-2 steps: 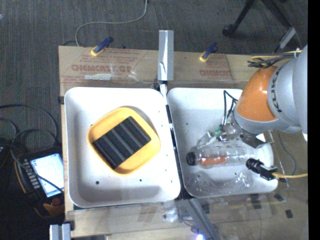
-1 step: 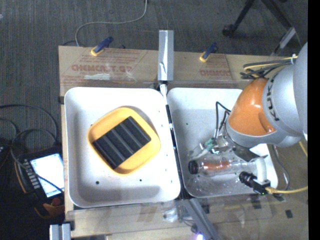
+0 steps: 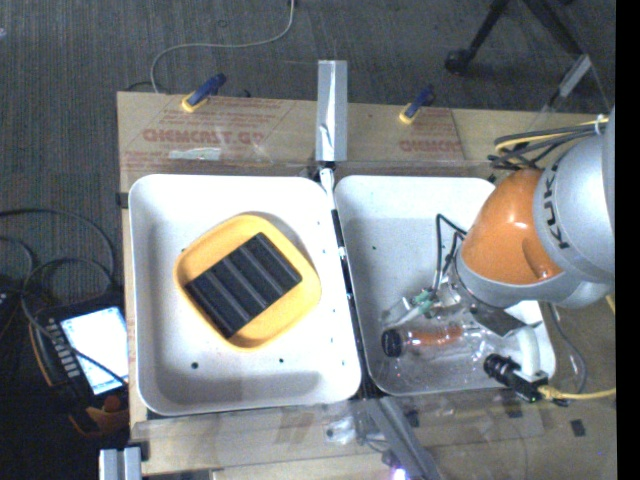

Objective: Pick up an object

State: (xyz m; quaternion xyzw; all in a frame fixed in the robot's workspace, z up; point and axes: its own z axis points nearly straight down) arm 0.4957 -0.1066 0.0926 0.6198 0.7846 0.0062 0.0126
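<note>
The claw (image 3: 438, 304) sits low in the right-hand bin (image 3: 400, 218), tucked under the arm (image 3: 510, 243) and its orange band. Apart or together? Can't tell, the wrist covers it from above.

Just in front of the claw, toward this bin's front wall, a clear bottle (image 3: 440, 340) lies on its side. Its black cap points at the divider between the bins and there is something reddish inside. Whether the claw touches it is impossible to make out.

Behind the claw, bare white floor runs wide open to the rear wall, and there is another free strip between the claw and the divider. The front is tight, with the bottle close to the front wall. The arm hides this bin's outer side and is itself cut off at the frame edge. A thin dark cable (image 3: 440, 238) loops just behind the claw, and a green-and-white scrap beside it is too small to name.

Across the divider, well apart from the claw, the left-hand bin (image 3: 160, 228) holds a yellow tray (image 3: 247, 280) with a black ribbed top, slanted mid-bin with room all round. Beyond both bins, the counter (image 3: 240, 138) carries two blue-and-yellow clamps (image 3: 203, 91) and an upright metal post (image 3: 331, 108) at the bins' junction. Off the counter, a lit screen (image 3: 90, 343) lies on the floor.
</note>
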